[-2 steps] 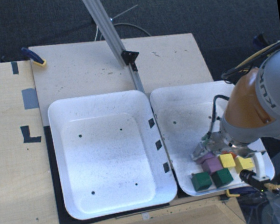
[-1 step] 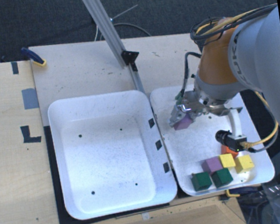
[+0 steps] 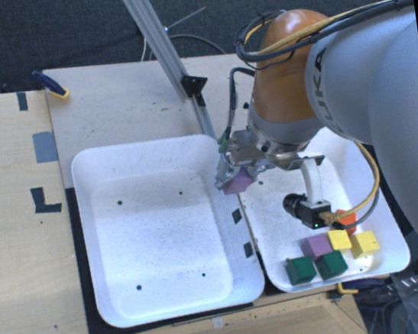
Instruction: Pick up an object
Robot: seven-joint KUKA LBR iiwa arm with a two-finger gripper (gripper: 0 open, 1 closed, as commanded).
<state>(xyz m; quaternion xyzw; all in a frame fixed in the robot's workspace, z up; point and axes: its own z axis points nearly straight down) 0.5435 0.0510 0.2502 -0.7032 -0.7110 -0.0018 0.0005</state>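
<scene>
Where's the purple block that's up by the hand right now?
The purple block sits at the hand, above the divide between the two bins, well up from the cluster of blocks in the right bin.

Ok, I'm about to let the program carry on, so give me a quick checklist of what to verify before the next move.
1. Small purple block at the gripper: ok.
2. Block clamped between the jaws: cannot tell.
3. Block lifted off the bin: cannot tell.
4. Gripper sits over the rim between the two shallow white bins, collision risk: not ok.
5. Remaining green, purple and yellow blocks lie apart from the gripper: ok.
</scene>
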